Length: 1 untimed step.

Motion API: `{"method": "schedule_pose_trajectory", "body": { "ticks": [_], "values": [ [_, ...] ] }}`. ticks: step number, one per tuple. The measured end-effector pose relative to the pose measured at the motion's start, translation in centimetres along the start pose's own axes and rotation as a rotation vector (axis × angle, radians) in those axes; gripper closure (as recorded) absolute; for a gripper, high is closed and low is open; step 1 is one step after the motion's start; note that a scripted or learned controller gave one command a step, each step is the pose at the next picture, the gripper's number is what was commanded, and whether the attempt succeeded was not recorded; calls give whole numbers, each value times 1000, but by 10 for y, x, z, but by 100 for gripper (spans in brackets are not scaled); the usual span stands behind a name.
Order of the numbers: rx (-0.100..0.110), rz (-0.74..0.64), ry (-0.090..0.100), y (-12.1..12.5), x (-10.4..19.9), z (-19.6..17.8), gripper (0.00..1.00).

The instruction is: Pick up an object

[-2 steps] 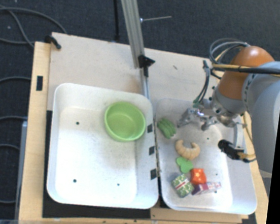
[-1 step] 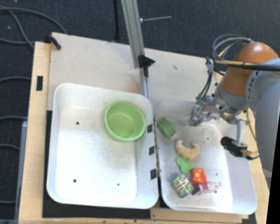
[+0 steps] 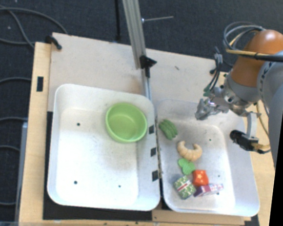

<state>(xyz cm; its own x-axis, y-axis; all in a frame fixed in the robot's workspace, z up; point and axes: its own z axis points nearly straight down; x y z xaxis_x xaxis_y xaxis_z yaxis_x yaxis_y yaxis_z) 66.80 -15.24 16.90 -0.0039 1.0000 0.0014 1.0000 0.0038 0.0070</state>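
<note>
My gripper hangs over the far edge of the right bin, with nothing visible between its fingers. Below and to its left in that bin lie a dark green oblong toy, a tan croissant-shaped piece, a small bright green piece, a red-orange block, a green patterned cube and a small purple and white item. All of them rest on the bin floor, apart from the gripper.
A light green bowl stands at the back of the left bin. A slanted metal pole rises behind the bins. A black clamp sticks out by the right bin's far right rim.
</note>
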Motion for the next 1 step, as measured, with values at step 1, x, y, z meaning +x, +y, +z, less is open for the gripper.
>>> {"method": "schedule_pose_trajectory", "body": {
  "ticks": [1],
  "values": [
    [0,1,-1,2,-1,-46,100]
  ]
}}
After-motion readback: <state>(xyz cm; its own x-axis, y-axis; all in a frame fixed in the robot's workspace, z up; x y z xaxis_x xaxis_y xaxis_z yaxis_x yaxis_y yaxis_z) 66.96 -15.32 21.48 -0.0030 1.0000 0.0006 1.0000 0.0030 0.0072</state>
